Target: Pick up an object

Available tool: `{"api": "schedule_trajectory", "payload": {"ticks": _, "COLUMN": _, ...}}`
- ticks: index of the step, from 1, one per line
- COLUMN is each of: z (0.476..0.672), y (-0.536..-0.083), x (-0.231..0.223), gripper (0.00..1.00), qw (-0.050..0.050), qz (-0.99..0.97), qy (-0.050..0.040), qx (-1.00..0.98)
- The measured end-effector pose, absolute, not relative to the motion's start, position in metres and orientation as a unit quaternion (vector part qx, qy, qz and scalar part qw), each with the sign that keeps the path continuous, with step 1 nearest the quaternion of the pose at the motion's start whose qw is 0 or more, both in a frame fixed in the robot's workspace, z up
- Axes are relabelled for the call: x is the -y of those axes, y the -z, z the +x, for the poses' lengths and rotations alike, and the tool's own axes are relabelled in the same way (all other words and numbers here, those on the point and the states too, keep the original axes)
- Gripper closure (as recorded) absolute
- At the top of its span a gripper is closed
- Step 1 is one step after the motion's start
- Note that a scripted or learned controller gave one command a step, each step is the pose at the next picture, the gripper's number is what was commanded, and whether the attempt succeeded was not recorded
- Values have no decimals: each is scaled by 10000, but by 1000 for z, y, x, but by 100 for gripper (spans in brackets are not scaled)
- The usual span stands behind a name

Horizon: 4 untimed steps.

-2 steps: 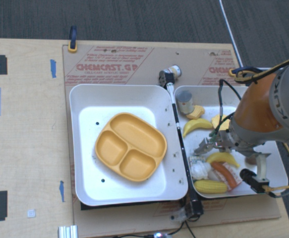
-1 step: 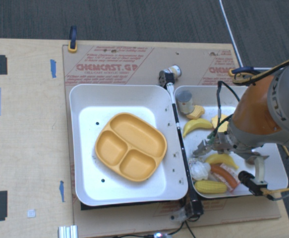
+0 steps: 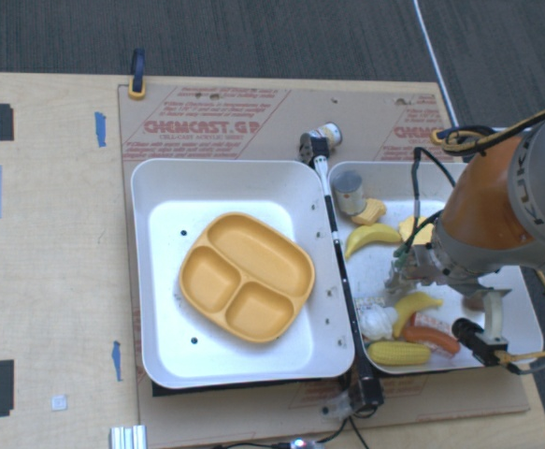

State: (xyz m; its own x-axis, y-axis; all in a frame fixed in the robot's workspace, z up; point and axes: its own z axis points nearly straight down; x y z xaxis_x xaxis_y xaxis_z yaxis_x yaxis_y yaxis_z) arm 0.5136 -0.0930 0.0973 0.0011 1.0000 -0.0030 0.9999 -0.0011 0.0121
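Camera view: the bench (image 3: 48, 279) is light wood, with a brown printed board (image 3: 253, 120) lying under both bins. We see a blue and yellow clamp (image 3: 137, 73) on the board's far left corner.

The left bin (image 3: 150, 279) holds one thing, a yellow-orange divided plate (image 3: 246, 277) with three compartments, lying flat near the bin's middle.

The arm (image 3: 496, 204) comes in from the right, its orange band over the right bin (image 3: 384, 171), and it hides much of that bin's right half. Black and yellow cables loop above the wrist.

The gripper (image 3: 405, 274) hangs low over the middle of the right bin. We cannot tell whether it is open or closed, and nothing shows clearly held in it.

All pickable objects are in the right bin:
- a banana (image 3: 373, 238) lies left of the gripper, near it but apart
- a smaller yellow banana (image 3: 417, 300) lies just below the gripper; we cannot tell if they touch
- a corn cob (image 3: 398, 353) lies along the near wall
- a red-orange sausage (image 3: 431, 338) lies just beside the corn, toward the right
- a grey cup (image 3: 349, 193) stands in the far left corner
- a white lump (image 3: 377, 321) sits against the left wall, just above the corn
- a small yellow piece (image 3: 370, 211) lies just beside the cup
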Motion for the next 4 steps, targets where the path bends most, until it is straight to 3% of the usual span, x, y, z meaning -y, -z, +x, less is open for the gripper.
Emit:
{"api": "schedule_trajectory", "payload": {"ticks": 1, "z": 481, "y": -185, "x": 91, "gripper": 100, "qw": 9, "qz": 7069, "qy": -6, "qx": -7073}}
{"api": "schedule_trajectory", "payload": {"ticks": 2, "z": 497, "y": -185, "x": 112, "gripper": 100, "qw": 14, "qz": 7072, "qy": -3, "qx": -7070}}
{"api": "schedule_trajectory", "payload": {"ticks": 3, "z": 480, "y": -196, "x": 154, "gripper": 100, "qw": 23, "qz": 7070, "qy": -5, "qx": -7072}}
{"api": "schedule_trajectory", "payload": {"ticks": 4, "z": 479, "y": -191, "x": 215, "gripper": 100, "qw": 19, "qz": 7071, "qy": 2, "qx": -7071}}
